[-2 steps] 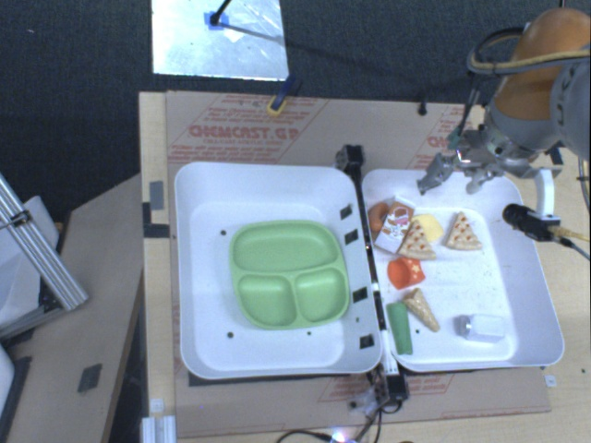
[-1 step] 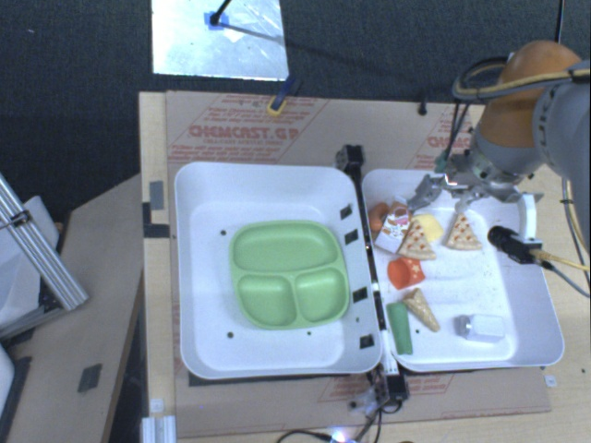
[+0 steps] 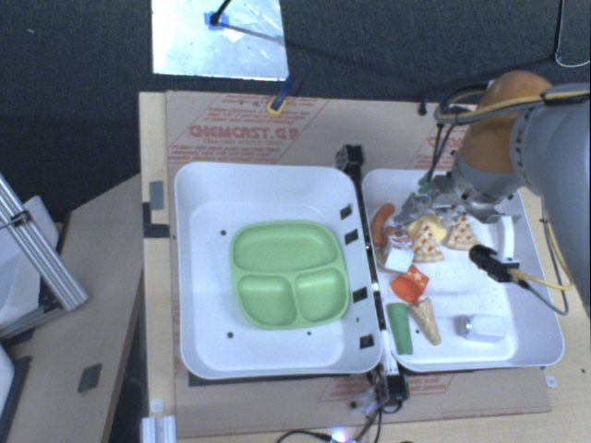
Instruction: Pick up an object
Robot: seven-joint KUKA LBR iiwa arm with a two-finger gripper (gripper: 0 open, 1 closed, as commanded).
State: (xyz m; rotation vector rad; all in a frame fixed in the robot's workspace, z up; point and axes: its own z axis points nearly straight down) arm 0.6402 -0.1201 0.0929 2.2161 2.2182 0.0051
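The arm (image 3: 545, 146) is reaching in from the right and is hanging over the far part of the right bin (image 3: 540, 340), its orange band (image 3: 517, 90) sitting above the wrist. The gripper (image 3: 432, 197) is hovering low over a cluster of toy food near the bin's far left corner; whether it is spread, pressed together or pinching anything cannot be told from this angle, since the wrist is covering it. Just beside it, a red sausage (image 3: 381, 221) is lying along the bin's left wall, and two pizza slices (image 3: 427, 244) (image 3: 460, 234) are lying close together beneath the wrist. A white block (image 3: 399, 259) is sitting just in front of them, with an orange-red piece (image 3: 411, 286) next to it. Nearer the front edge, a green stick (image 3: 399, 329) is lying along the left wall, a tan wedge (image 3: 427, 319) is resting beside it, and a pale grey-white piece (image 3: 480, 327) is sitting apart to the right. The left bin (image 3: 208, 201) is holding a green divided plate (image 3: 286, 273) near its middle.
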